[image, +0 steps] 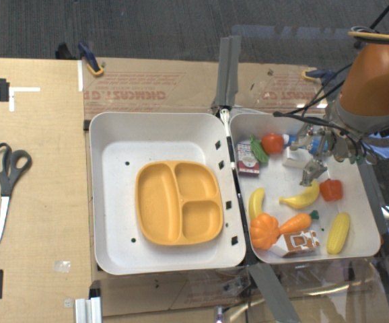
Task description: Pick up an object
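in your right bin [366,200], the banana [301,196] lies mid-tray between a red piece [331,190] and a yellow piece [256,202], just below the gripper [311,174], whose opening you cannot tell from above.

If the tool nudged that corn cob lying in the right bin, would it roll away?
Probably. The corn cob looks rounded and long, lying flat, so a sideways push would likely roll it. It rests near the right bin wall, which should stop it. Its glossy surface suggests light, stiff plastic.
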### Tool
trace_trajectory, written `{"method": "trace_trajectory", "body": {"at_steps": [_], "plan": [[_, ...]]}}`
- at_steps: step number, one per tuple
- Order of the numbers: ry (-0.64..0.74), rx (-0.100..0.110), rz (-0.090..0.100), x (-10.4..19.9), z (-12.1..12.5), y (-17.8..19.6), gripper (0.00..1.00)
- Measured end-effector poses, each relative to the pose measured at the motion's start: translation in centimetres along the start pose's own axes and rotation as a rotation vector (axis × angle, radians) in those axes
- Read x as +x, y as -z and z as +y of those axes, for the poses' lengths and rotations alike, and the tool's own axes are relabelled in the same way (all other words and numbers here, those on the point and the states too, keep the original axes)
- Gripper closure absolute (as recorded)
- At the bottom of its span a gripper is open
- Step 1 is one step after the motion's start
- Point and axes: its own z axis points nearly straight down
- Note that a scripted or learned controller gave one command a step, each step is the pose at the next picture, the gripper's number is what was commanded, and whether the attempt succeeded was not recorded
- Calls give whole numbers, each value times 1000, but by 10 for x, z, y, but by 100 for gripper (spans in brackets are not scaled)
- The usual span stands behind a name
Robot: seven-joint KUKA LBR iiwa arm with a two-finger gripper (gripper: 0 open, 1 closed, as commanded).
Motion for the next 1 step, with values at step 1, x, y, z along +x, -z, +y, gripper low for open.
{"method": "trace_trajectory", "body": {"at_steps": [1], "plan": [[33,8,-32,117,13,-20,0]]}}
